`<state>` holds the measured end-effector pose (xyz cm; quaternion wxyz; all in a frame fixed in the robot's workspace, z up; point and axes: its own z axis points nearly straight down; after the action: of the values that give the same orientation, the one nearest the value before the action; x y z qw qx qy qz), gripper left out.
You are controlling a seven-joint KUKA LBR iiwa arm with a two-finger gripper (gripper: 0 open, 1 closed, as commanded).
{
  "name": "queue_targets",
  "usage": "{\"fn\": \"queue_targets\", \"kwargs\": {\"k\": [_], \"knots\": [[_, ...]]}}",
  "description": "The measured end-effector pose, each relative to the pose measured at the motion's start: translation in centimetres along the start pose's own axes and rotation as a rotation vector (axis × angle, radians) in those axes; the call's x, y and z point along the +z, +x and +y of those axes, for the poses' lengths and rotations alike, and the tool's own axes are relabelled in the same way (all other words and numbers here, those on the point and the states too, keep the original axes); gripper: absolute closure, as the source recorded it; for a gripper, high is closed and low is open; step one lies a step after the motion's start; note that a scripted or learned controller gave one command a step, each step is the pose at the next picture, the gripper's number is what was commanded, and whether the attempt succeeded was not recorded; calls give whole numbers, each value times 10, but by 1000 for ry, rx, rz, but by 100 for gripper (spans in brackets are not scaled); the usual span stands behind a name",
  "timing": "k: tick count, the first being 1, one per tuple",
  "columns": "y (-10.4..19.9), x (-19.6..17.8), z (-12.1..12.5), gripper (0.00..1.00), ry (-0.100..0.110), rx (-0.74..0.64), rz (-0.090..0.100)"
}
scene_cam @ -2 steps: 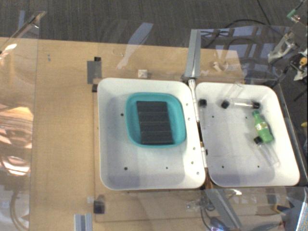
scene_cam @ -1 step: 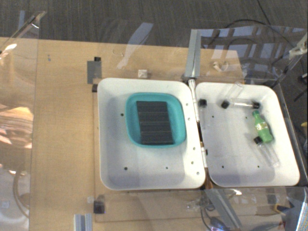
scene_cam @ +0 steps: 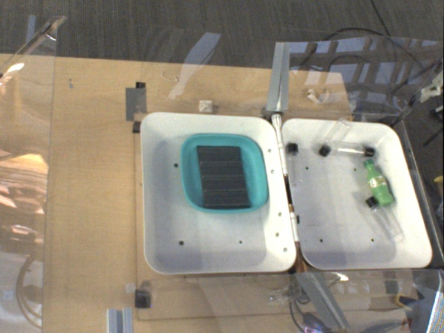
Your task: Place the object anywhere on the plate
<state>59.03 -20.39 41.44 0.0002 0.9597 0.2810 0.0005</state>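
Teal plate [scene_cam: 224,173], one, left bin [scene_cam: 161,214]; one green bottle [scene_cam: 378,184], right bin [scene_cam: 340,248].

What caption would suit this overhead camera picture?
Teal plate holding a dark ridged block in the left bin; green bottle in the right bin.

We cannot make out what the dark slatted block [scene_cam: 223,177] covering the teal plate's [scene_cam: 258,159] middle is. At three o'clock in the right bin [scene_cam: 333,248], perhaps clear tubes [scene_cam: 386,217] flank the green bottle [scene_cam: 378,183], too faint to tell.
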Motion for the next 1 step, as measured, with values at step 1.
{"fn": "queue_targets", "kwargs": {"k": [1], "knots": [[-60, 35, -37, 0, -1, 114, 2]]}}
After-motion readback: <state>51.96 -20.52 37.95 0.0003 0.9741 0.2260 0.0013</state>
